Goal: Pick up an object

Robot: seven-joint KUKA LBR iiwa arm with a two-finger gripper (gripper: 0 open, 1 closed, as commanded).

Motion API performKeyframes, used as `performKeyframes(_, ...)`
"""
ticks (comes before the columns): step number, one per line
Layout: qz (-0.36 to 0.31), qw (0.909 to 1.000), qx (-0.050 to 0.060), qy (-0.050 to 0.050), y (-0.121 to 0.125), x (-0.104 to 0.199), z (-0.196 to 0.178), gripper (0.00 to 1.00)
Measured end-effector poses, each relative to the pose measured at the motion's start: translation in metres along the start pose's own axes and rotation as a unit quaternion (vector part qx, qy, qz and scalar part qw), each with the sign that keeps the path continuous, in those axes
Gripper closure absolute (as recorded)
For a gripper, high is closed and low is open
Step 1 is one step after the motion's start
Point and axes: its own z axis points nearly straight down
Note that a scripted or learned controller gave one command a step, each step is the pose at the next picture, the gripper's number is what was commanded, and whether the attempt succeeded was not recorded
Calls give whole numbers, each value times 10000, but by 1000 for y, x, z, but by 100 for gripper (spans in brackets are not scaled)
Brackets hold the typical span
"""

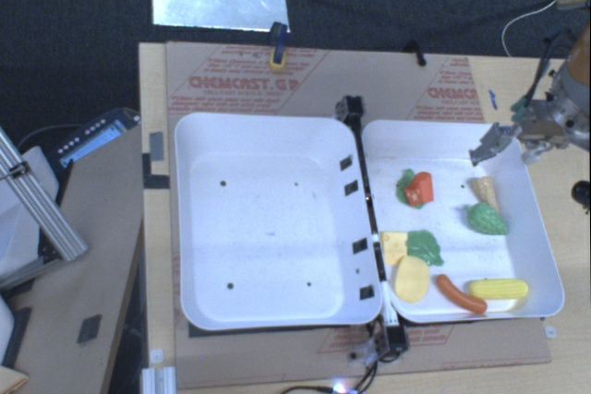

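Note:
The right bin (443,157) holds several toy foods. A red strawberry with green leaves (417,187) lies near its middle, with a cream cone-shaped piece (484,191) and a green broccoli (486,219) to its right. Toward the front lie a yellow cheese wedge (394,246), a green leafy piece (426,245), a pale yellow oval (412,279), a red sausage (460,293) and a yellow corn cob (499,289). My gripper (506,152) hangs over the bin's back right corner, above the cone piece, open with nothing between its fingers.
The left bin (268,217) sits beside the right one, joined by a black hinge strip (365,198). Both rest on a cardboard sheet (240,78). A yellow clamp (277,58) sits at the back edge. A cable (531,14) hangs at the upper right.

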Motion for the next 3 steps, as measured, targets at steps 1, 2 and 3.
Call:
performKeyframes(1,-32,10000,60,28,4,73,181,0)
performKeyframes(2,-17,10000,-17,0,52,76,185,0)
performKeyframes(3,-11,10000,-15,2,51,75,174,100)
